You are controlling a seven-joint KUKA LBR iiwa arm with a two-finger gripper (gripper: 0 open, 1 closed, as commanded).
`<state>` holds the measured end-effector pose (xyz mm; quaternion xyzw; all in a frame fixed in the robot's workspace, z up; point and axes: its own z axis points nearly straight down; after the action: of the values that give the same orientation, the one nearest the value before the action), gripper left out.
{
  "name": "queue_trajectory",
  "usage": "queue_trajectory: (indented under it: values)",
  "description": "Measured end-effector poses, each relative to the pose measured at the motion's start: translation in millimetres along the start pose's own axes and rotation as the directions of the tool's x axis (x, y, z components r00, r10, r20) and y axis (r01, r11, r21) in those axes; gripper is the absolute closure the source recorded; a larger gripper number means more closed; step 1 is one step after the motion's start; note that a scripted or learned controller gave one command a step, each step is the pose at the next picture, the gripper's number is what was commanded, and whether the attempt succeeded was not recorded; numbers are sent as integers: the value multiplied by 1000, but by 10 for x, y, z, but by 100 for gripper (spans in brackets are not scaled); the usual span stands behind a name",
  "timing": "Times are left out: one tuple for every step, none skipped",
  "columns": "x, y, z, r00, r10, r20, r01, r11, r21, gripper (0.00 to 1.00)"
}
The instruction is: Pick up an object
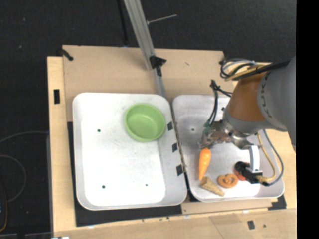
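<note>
We see the gripper (208, 139) low in the right bin (192, 113), right of the frame's centre, just above the top of the carrot (204, 164), probably because the carrot is the thing to pick. We cannot tell how the gripper is set or whether it grips anything. A cone (212, 185) and a pretzel (228, 180) lie below; the green bowl (145, 122) sits in the left bin (99, 183).

A tan wooden counter (109, 68) bears two shallow white plastic bins, the left bin (89, 183) and the right bin (189, 108) touching side by side, under a slanted grey metal pole (139, 26).
</note>
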<state>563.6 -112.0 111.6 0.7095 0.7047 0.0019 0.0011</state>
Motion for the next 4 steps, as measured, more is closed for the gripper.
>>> queue_trajectory:
  values:
    - [73,74,-591,1000,-11,1,11,1000,-3,100]
    - [171,97,-1103,1000,-12,1,12,1000,-4,100]
    - [165,112,-1413,1000,-11,1,11,1000,1,100]
    - [650,259,-1345,1000,-13,2,13,1000,2,100]
